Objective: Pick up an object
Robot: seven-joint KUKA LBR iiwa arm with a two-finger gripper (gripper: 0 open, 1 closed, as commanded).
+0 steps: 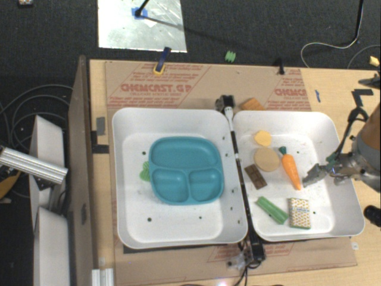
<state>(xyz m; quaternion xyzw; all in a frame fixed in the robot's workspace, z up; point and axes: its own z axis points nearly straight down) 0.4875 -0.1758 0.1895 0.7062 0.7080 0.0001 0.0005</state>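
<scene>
Reaching in from the right, the gripper hovers in the right bin; the state of the jaws I cannot tell. Just to its left lies the carrot, long axis running near-to-far.

A single fixed camera looks down from above the light wooden table at a slant, set far enough back to take in both shallow white plastic bins, the left bin and the right bin, whole. The table's far edge sits toward the top, with dark carpeted floor beyond it, and the grey robot arm enters from the right side
</scene>
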